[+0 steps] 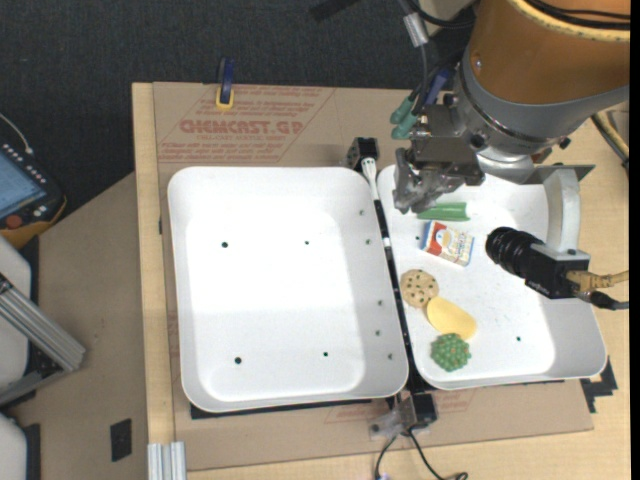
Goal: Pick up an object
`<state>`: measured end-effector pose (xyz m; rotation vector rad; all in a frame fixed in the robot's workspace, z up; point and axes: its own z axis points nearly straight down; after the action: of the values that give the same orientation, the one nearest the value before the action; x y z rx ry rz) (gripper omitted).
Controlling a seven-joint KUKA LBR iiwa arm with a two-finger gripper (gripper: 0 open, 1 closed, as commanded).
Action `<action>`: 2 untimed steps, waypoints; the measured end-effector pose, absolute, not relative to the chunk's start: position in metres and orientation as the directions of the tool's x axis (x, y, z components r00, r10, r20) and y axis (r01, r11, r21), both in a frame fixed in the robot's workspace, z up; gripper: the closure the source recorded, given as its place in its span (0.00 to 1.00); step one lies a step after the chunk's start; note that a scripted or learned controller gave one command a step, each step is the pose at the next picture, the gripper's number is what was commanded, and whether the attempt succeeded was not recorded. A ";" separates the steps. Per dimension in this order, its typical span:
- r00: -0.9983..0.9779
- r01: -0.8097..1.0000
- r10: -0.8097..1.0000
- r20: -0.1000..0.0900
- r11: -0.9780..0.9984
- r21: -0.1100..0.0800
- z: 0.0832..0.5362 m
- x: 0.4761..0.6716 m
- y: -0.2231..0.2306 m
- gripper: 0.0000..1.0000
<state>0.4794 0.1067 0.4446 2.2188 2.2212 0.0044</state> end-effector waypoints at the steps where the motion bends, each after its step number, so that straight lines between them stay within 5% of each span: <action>1: 0.005 1.000 1.000 -0.002 -0.005 -0.006 0.401 0.479 0.067 1.00; 2: 0.001 1.000 1.000 0.000 -0.001 0.002 0.414 0.480 0.070 1.00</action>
<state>0.4800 0.0696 0.4145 2.2208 2.2196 0.0025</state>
